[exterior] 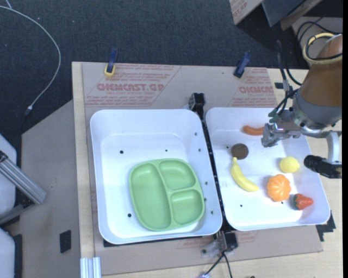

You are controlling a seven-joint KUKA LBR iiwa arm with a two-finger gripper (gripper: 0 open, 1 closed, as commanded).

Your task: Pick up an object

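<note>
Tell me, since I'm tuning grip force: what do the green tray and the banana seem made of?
Green tray: apparently moulded plastic with a matte finish, judging by its uniform colour and soft rounded dividers. Banana: likely a plastic or rubber toy, smooth, evenly yellow and without blemishes; how hard it is cannot be told.

Dark blue-grey carpet floor (136, 32). White cable (51, 38) curls across it, upper left. Bench topped with tan protective-film board (141, 87), red lettering; blue clamps (111, 61) at far edge. Aluminium rail (19, 176) at left. Cardboard box (246, 8) top right.
</note>
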